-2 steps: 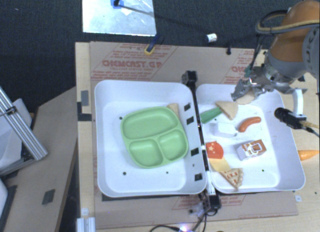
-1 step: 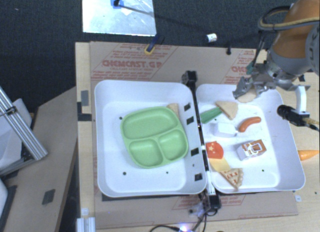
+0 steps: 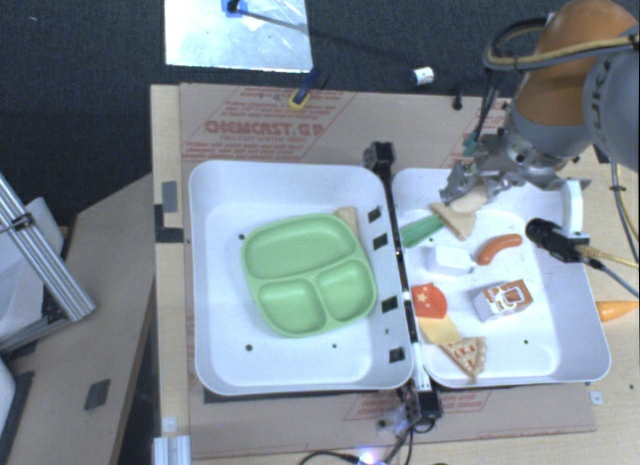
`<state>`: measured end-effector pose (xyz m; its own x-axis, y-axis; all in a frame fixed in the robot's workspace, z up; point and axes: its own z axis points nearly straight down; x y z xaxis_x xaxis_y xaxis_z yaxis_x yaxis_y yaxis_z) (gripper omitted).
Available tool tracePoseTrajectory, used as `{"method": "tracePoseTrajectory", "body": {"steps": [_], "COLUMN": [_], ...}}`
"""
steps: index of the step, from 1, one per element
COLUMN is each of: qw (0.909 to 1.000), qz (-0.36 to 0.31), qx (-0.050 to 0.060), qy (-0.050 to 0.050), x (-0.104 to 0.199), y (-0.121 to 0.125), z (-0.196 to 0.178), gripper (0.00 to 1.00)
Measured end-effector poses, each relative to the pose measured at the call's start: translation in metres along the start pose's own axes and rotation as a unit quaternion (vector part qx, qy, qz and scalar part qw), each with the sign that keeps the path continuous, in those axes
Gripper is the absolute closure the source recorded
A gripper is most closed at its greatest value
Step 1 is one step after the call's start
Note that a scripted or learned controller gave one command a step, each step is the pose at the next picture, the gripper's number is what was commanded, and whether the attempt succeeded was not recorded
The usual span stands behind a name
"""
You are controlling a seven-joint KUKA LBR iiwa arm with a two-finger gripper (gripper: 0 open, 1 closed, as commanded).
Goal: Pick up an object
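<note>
End effector (image 3: 467, 189) above bread slice (image 3: 457, 219)

Arm (image 3: 585, 63) cut off right (carrot (image 3: 616, 308) too).

You get even, soft overhead light, bright glare off the foil sheet (image 3: 238, 11) at top, white bins (image 3: 300, 178) near washed out, faint shadows under the green tray (image 3: 305, 273), dark backdrop murky, overall soft focus, mild grain, arm (image 3: 570, 63) slightly blurred.
</note>
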<state>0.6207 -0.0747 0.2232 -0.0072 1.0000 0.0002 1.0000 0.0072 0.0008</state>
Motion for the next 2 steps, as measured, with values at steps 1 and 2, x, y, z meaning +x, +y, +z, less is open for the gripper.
{"method": "tracePoseTrajectory", "body": {"steps": [1,2], "qw": [1.0,1.0], "qz": [-0.001,-0.001], "qx": [0.0,0.0], "qy": [0.001,0.001], "x": [0.053,0.107], "y": [-0.005,-0.016], "z": [0.01,0.01], "gripper": [1.0,1.0]}}
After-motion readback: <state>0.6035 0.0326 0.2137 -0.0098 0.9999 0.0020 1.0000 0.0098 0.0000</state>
